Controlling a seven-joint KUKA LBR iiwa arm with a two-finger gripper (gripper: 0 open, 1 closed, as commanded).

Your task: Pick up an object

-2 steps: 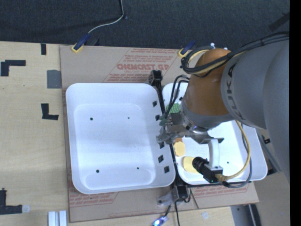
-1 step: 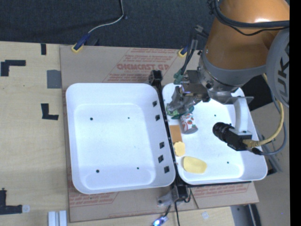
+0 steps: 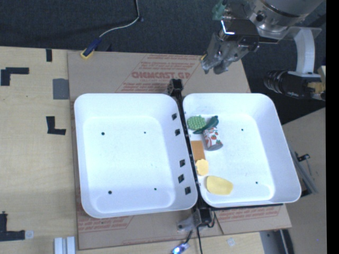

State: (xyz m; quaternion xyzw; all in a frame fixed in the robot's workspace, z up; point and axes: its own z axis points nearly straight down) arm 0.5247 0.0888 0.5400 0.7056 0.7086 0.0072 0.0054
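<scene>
The right bin (image 3: 265, 142) holds several small objects along its left side. A green round knobbly piece (image 3: 196, 123) lies beside a dark teal piece (image 3: 212, 121). Just below them rests a small red-and-white can (image 3: 212, 139) on its side. An orange-brown flat block (image 3: 197, 150) lies by the left wall, then a small yellow lump (image 3: 202, 167) and a larger yellow oval (image 3: 219, 185) near the front. My gripper (image 3: 216, 63) hangs high above the cardboard behind the right bin, well clear of all the objects, with nothing visible in it.
The left bin (image 3: 127, 152) sits beside the right one, joined by a black clamp strip (image 3: 181, 147). Both rest on a cardboard sheet (image 3: 153, 75). A cable with a yellow plug (image 3: 91, 48) lies at the back left.
</scene>
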